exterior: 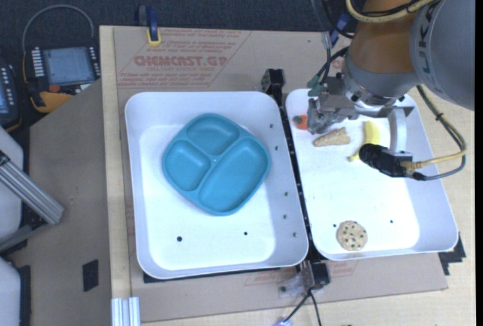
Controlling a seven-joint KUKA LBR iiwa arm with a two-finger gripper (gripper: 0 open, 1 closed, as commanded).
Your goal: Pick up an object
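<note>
My gripper (pixel 320 121) hangs low over the far left corner of the right bin (pixel 400 219). A tan wedge-shaped piece (pixel 333 139) lies just below and right of it, touching or nearly touching the tip. A small orange bit (pixel 299 121) sits to the gripper's left by the bin wall. A yellow piece (pixel 370 133) lies to the right, partly under the arm. A round speckled cookie (pixel 351 235) rests near the bin's front edge, well apart from the gripper.
The left bin (pixel 151 226) holds a blue divided plate (pixel 216 163). A black clamp (pixel 272 80) stands at the back between the bins. The arm's body and a yellow cable (pixel 438 160) cover the far right of the right bin.
</note>
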